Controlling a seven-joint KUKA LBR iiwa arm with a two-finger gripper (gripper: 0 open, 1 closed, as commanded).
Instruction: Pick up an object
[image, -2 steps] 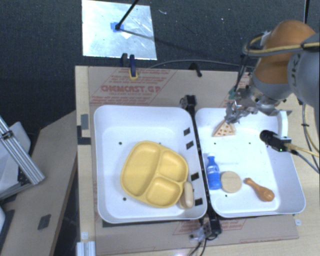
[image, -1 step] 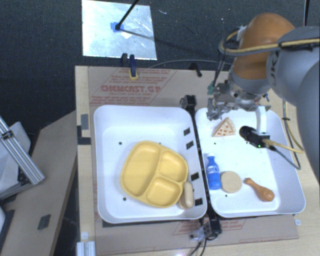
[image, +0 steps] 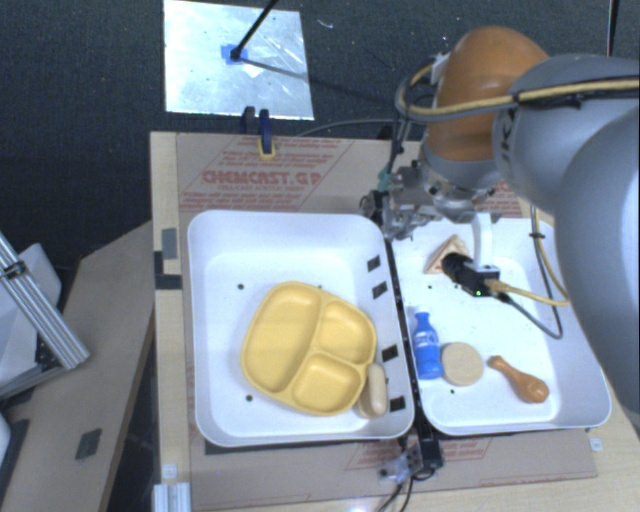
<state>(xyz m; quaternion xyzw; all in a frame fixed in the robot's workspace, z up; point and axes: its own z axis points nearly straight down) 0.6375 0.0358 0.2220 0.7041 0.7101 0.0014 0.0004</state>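
The right bin (image: 575, 400) holds a small blue bottle (image: 426, 345) close to its left wall, a round tan disc (image: 462, 363) beside it and a brown drumstick-shaped piece (image: 518, 378) to the right. A tan wedge like a sandwich slice (image: 446, 253) lies at the bin's back. In the left bin (image: 225, 250) a yellow divided plate (image: 308, 345) lies with a pale bread roll (image: 375, 390) against its right edge. My gripper (image: 404, 218) hangs over the back end of the wall between the two bins, left of the wedge. Nothing shows in it.
The grey arm with its orange band (image: 480, 80) covers the back right of the scene. A cardboard sheet (image: 260, 175) lies under the bins, with a blue clamp (image: 264, 128) at its back edge and a shiny foil sheet (image: 235, 60) behind it.
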